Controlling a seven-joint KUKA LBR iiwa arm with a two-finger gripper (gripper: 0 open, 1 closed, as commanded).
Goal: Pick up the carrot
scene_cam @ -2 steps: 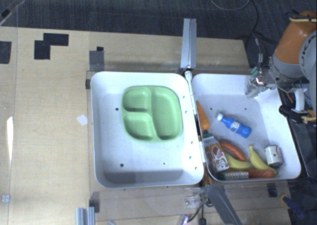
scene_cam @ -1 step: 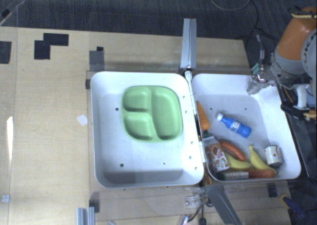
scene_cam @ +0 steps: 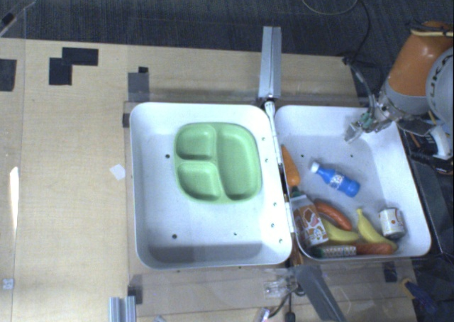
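The carrot (scene_cam: pixel 289 167) is orange and lies lengthwise against the left wall of the right bin (scene_cam: pixel 397 164), near the divider. My gripper (scene_cam: pixel 364 125) hangs over the far right part of that bin, well to the right of the carrot and further back. Nothing shows in its grasp. The grey arm with its orange band (scene_cam: pixel 418 65) reaches in from the upper right.
A blue and white bottle (scene_cam: pixel 335 179) lies mid-bin between gripper and carrot. At the bin's front sit a printed carton (scene_cam: pixel 310 223), an orange-red vegetable (scene_cam: pixel 333 214), a banana (scene_cam: pixel 369 227) and a small can (scene_cam: pixel 391 222). The left bin (scene_cam: pixel 152 242) holds a green divided plate (scene_cam: pixel 216 161).
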